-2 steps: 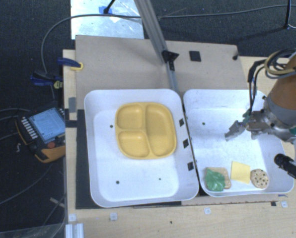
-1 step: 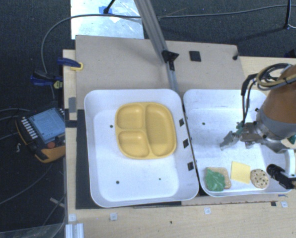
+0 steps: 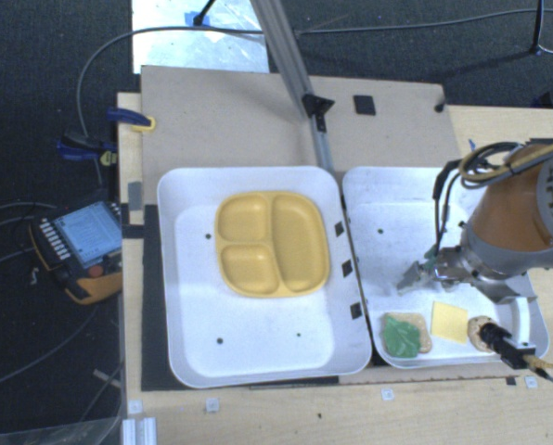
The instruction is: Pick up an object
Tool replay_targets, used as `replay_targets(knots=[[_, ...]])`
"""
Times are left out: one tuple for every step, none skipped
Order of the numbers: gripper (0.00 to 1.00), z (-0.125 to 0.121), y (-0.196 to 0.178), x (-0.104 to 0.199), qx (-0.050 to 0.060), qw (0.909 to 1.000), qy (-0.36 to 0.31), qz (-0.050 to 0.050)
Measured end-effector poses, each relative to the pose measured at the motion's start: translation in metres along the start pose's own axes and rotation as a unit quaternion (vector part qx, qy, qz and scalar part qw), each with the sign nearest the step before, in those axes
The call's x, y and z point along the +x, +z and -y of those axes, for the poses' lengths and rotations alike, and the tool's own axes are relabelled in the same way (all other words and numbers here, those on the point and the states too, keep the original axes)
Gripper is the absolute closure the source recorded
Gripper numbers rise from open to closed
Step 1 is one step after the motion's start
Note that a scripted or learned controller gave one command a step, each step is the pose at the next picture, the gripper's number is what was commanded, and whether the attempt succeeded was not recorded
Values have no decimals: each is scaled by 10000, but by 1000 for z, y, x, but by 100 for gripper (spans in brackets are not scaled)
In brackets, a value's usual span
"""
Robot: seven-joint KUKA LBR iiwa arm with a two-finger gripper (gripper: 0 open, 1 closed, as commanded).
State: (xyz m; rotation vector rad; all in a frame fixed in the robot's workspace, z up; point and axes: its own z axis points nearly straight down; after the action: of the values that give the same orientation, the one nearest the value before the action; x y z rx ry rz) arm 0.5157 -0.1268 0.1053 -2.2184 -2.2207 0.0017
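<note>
We count two white bins on the bench. The left bin (image 3: 193, 341) carries one yellow divided plate (image 3: 272, 244), set toward its far edge. The right bin (image 3: 388, 202) carries three small things in a row along its near edge: one green-topped piece (image 3: 405, 335) at the near left corner, one yellow slice (image 3: 449, 322) beside it, and one brown piece (image 3: 482, 332) further right. The gripper (image 3: 414, 277) hangs over the bin's middle, and whether it is clenched or released we cannot tell.
</note>
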Motion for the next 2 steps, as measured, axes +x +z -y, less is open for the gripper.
replay_targets(knots=[[0,-2,18,0,-28,10000,-1,5],[100,-5,5,-2,-83,10000,8,32]])
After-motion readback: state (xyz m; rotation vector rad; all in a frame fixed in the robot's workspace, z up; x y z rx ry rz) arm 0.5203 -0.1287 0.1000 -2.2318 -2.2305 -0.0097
